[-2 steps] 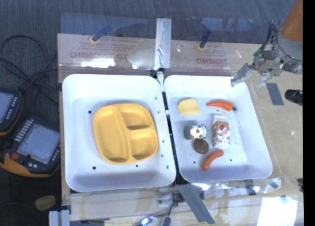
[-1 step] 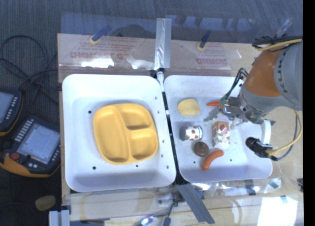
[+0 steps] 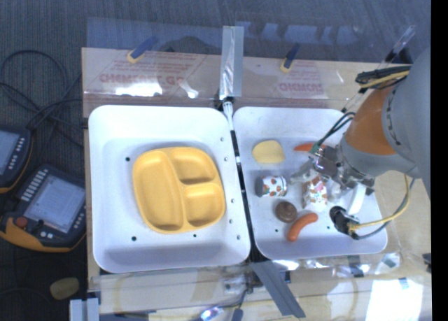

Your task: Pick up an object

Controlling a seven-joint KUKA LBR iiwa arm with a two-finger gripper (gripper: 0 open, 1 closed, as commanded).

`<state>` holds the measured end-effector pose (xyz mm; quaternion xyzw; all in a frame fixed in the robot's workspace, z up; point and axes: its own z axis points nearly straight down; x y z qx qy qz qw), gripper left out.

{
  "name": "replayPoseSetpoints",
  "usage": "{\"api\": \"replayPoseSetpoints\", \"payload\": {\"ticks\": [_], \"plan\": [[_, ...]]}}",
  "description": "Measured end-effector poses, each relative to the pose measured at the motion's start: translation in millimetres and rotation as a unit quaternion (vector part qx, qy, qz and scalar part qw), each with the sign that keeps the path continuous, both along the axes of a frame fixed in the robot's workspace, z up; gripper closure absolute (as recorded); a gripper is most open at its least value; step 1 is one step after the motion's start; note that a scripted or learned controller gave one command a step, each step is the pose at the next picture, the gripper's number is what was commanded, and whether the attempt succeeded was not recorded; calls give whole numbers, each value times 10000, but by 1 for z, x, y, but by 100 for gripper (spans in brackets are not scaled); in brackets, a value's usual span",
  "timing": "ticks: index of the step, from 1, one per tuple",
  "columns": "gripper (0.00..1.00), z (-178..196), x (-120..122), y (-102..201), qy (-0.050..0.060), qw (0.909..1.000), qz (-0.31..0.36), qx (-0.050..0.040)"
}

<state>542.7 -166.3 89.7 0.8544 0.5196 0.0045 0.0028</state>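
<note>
The worktop carries two shallow white bins side by side. The left bin (image 3: 105,173) holds a yellow divided tray (image 3: 178,188) lying near its centre, with bare white floor all round it up to the rim.

The right bin (image 3: 280,120) is the crowded one. A pale yellow round piece (image 3: 268,151) lies toward the far edge, left of centre. A small orange item (image 3: 304,147) pokes out just beside the arm's wrist parts. A small white cup with red and dark markings (image 3: 272,186) lies near the bin's left wall, and a brown round object (image 3: 285,210) sits just in front of it. An orange sausage-shaped toy (image 3: 302,226) lies tilted toward the near edge, just beside the brown object.

The arm (image 3: 392,124) comes in over the bin's right edge, and the gripper (image 3: 316,190) is down in the middle of the bin on a white item with red spots (image 3: 317,192). Whether its fingers are open or closed cannot be made out, nor whether that item is between them. Black and yellow cables (image 3: 364,223) loop over the near right corner of the bin.

Free floor in the right bin remains along the far edge and in the near left corner. Taped clear sheeting (image 3: 161,68) covers the worktop beyond the bins.
</note>
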Motion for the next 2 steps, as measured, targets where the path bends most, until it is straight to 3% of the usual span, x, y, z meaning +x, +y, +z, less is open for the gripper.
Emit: {"api": "replayPoseSetpoints", "payload": {"ticks": [1, 2], "plan": [[100, 10, 0, 0, 1, 10000, 3, 5], [100, 133, 45, 40, 70, 9993, -365, -15]]}}
